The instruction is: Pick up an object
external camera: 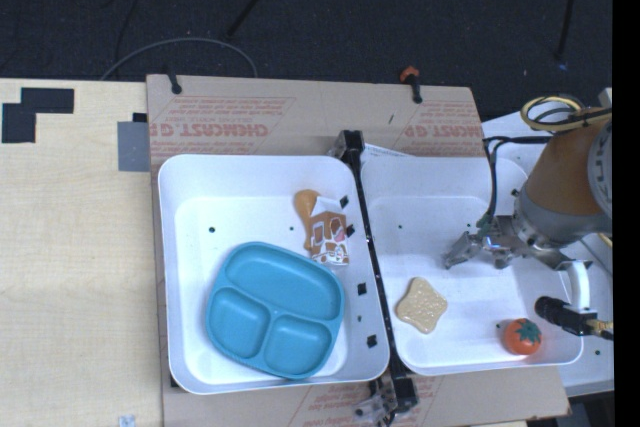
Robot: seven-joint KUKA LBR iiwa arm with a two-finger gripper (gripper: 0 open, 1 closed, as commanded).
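My gripper (474, 257) hangs low in the right bin (440, 183), near its middle right, open with nothing between its fingers. A tan toast-shaped piece (421, 305) lies on the bin floor just below and to the left of it, apart from it. An orange-red tomato-like toy with a green top (521, 337) sits in the bin's front right corner. In the left bin (190, 215) a blue divided plate (274, 308) lies flat, with a small patterned packet (328, 239) and a brown piece (306, 205) behind it.
The grey arm with its orange band (565, 180) comes in over the right bin's right rim. A black divider (365, 255) runs between the bins. Black and yellow cables (548, 110) and a black fitting (565, 313) sit by the right rim.
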